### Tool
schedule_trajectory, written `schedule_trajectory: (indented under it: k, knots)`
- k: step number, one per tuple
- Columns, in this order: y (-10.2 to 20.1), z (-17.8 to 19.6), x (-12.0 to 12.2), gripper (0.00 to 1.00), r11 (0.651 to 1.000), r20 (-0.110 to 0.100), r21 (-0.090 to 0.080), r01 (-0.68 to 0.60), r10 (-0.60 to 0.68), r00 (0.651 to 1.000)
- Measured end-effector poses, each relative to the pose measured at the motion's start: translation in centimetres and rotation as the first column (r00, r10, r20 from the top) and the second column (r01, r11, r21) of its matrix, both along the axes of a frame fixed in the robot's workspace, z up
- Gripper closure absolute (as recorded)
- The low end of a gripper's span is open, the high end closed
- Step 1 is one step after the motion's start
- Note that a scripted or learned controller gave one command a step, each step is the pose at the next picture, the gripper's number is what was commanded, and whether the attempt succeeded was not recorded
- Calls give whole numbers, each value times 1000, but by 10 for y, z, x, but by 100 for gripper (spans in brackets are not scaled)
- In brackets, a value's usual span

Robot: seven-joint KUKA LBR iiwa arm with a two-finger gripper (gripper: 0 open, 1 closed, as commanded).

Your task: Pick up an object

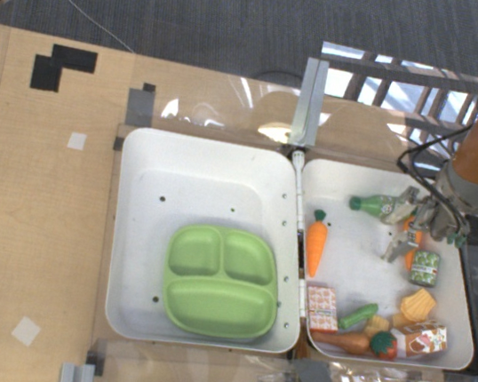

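Hovering tool — green can just beside

2 white bins, 1 green plate, 1 carrot, 1 green bottle

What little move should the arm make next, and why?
Probably lower a little onto the green bottle. The gripper hangs in the right bin just beside that bottle, with nothing visibly between its fingers, so the bottle looks like the nearest thing to try.

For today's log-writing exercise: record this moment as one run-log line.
arm: over right bin | gripper: low near green bottle | grasp: unconfirmed | carrot: untouched
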State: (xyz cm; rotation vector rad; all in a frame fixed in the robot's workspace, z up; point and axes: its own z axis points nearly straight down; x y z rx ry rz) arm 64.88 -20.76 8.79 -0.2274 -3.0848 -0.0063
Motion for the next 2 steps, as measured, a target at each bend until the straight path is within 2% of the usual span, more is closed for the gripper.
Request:
schedule_trajectory:
  k: [1, 2]
  knots:
    - [-1, 0, 4, 0, 1000, -9, 2, -9, 9, 1000]
    - [0, 0, -2, 0, 1000, 8, -1, 5, -5, 1000]
